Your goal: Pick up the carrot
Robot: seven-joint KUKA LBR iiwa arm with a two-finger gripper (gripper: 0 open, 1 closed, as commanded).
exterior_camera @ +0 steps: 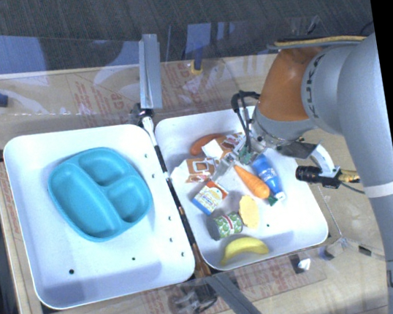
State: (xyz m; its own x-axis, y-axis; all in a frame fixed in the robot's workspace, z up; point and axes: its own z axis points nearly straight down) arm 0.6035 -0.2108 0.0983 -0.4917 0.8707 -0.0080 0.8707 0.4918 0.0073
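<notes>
From my screen the biggest thing is the grey arm with the orange band (334, 94), coming in from the right and bending down over the right-hand bin. Under it sits the wooden bench (62, 100) with its two shallow white plastic bins side by side. The left white bin (53, 279) holds one item – a light blue plastic tray with three compartments (100, 191), lying a bit tilted toward the far-left side of the bin.

The right white bin (307, 227) has all the clutter. The two-finger gripper (244, 154) is down among the stuff near the bin's far middle, and honestly I can't tell from this angle how wide it's spread or whether it has anything – the wrist covers most of it.

The orange plastic carrot (251, 181) lies on the bin floor just in front of the gripper, pointing diagonally, with a blue bottle with a white cap (267, 175) touching it on the right side. A yellow toy banana (243, 248) lies near the front wall. A small blue-and-white carton (208, 197) is left of the carrot, a green-labelled little can (226, 223) sits in front of that, and a pale yellow chunk (249, 211) is right beside the can. A reddish-orange oval piece (206, 144) lies at the far side.
</notes>
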